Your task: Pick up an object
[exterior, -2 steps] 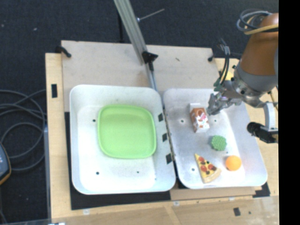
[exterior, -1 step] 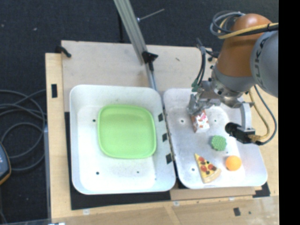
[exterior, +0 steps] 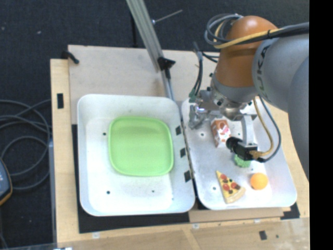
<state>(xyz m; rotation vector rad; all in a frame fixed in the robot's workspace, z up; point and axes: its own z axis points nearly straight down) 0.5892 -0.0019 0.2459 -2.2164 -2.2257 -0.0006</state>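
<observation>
Pale wooden bench (exterior: 62, 155) on dark carpet (exterior: 31, 25), two white bins (exterior: 93, 191), cables (exterior: 21, 139) at left, end effector (exterior: 196, 116) grip state obscured, undeterminable

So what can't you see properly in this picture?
- Gripper, camera view: the wrist above covers most of it, so I can't tell whether it holds anything.
- Green thing: half hidden under the black cable fitting, so I can't name it.
- Red and white box: its label is too small to read.
- Right bin: the arm hides its far part.
</observation>
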